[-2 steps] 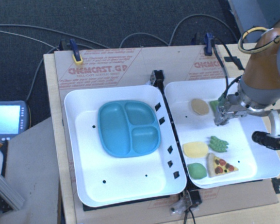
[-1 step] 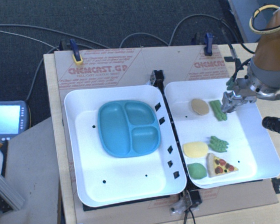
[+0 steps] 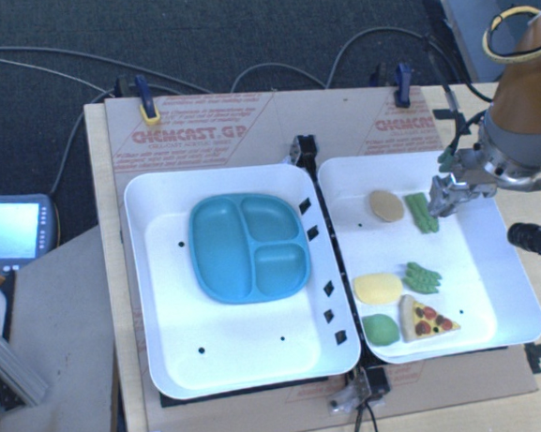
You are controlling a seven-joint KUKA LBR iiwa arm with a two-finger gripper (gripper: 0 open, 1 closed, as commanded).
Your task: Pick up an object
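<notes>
Over the right bin [image 3: 501, 265], arm reaching in from the right, gripper [image 3: 441, 195] low at the upper middle of the bin, right at the top end of a green bean-like piece [image 3: 422, 213] lying roughly upright in the view. Cannot tell if the gripper is released or clenched, and cannot tell if it actually touches the green piece; nothing visibly lifted. Just left of the green piece, a tan round cookie-like item [image 3: 386, 206], close but apart. Lower in the same bin: yellow oval item [image 3: 378, 288], with a dark green leafy piece [image 3: 424, 277] just right of it, near or touching, hard to say. Below those, a round green item [image 3: 381, 329] at the bin's lower left corner, and a pizza slice toy [image 3: 426, 319] beside it on the right. Left bin [image 3: 162, 267] holds a blue divided plate [image 3: 251, 247], three compartments, sitting upper centre, flat. Both bins side by side on a brown board [image 3: 196, 123] with red printed text, blue clamps [image 3: 147, 99] at its far edge. Grey tablet-like screen [image 3: 8, 229] off the bench at far left.
</notes>
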